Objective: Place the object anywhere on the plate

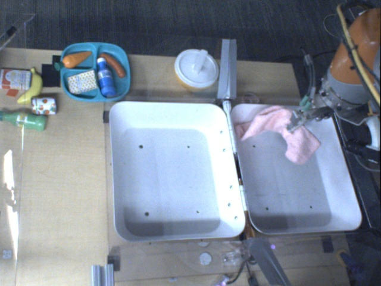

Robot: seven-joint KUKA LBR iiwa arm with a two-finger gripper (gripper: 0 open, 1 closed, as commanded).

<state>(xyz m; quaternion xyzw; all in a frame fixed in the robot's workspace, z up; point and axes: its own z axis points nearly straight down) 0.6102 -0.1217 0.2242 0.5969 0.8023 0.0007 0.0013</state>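
Pink cloth (277,133) is where my gripper (296,121) is right now, down in the right bin (333,219) near its far edge. From my feed the fingertips look pinched together on a fold of the fabric, with the cloth bunched up around them, so I'd say it has a grip on it, though the tips are small and a bit blurry. The cloth spreads out from there toward the bin's far left corner, and a flap of it hangs toward the right side, just past the gripper. It's crumpled, not flat.

Behind the gripper I can see the wrist and the orange band of the arm (351,58) coming in over the bin's far right corner, with some cables looped around it.

Left bin (172,219) sits right beside the right one, their edges touching along the middle.

Out on the bench (59,189), past the far edge of the left bin, there's a blue divided plate (122,61) with toy food in its compartments: something orange, a blue bottle, a patterned square thing. Left of that plate, by the bench's left edge, are a banana (33,87), a small can (43,105) and a green bottle (24,120). A white lidded container (197,69) sits by the far edge between the two bins.
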